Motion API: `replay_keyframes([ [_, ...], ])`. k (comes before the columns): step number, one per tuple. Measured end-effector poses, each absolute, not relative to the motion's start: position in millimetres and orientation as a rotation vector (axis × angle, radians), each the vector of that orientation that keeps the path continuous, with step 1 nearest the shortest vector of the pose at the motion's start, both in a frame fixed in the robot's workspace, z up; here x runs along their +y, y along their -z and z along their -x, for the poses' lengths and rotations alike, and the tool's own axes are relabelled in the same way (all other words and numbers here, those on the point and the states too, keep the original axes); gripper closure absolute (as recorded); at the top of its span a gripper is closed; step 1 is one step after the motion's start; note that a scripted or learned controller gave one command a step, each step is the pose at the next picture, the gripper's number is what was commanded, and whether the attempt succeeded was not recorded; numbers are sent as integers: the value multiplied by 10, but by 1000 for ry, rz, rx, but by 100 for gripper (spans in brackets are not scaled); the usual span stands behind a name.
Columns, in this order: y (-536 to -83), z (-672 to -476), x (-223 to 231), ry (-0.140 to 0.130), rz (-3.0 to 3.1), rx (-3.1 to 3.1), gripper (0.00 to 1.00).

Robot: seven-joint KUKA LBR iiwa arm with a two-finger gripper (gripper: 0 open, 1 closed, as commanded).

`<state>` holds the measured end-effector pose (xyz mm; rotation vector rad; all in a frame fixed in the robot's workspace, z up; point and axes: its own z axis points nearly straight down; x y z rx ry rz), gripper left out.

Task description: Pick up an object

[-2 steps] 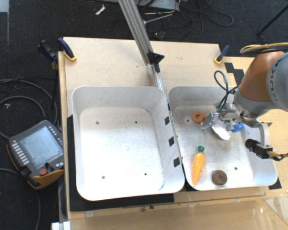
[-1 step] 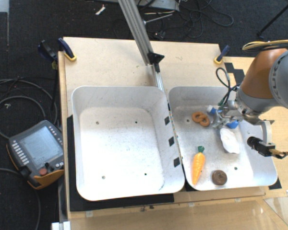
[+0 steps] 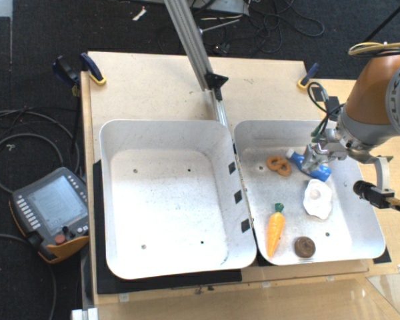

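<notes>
Since my gripper (image 3: 315, 160) hangs low over the blue object (image 3: 320, 171) at the back of the right bin (image 3: 360, 245), that piece looks like the likeliest target. Whether my fingers are spread or closed I cannot tell; the wrist hides them, and nothing shows clamped between them.

Handling, as a guess: blue object looks like small hard plastic, light, stiff, maybe slick. Part of it sits under my wrist, so its full shape is unclear. Best hold would be across its narrow width.

Neighbours in the same bin: brown pretzel-shaped ring (image 3: 279, 165) just beside the blue piece, toward the divider. White lumpy object (image 3: 318, 199) near it, toward the front. Orange carrot toy (image 3: 275, 229) by the divider, green top pointing back. Dark brown disc (image 3: 305, 247) near the front wall.

Surface: smooth white bin floor, shallow walls; things could slide if nudged. Left bin (image 3: 113, 139) alongside. Bench (image 3: 153, 85) of pale wood, clamps at back corners, dark floor with cables around, a teach pendant (image 3: 50, 212) left of the bench.
</notes>
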<state>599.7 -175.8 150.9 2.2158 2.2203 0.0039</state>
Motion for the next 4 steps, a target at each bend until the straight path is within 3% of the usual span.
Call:
replay_keyframes([
  [2, -2581, -6061, -1780, -6, -2212, 2219, 100],
  [4, -2512, -6061, -816, -2, -2213, 2231, 100],
])
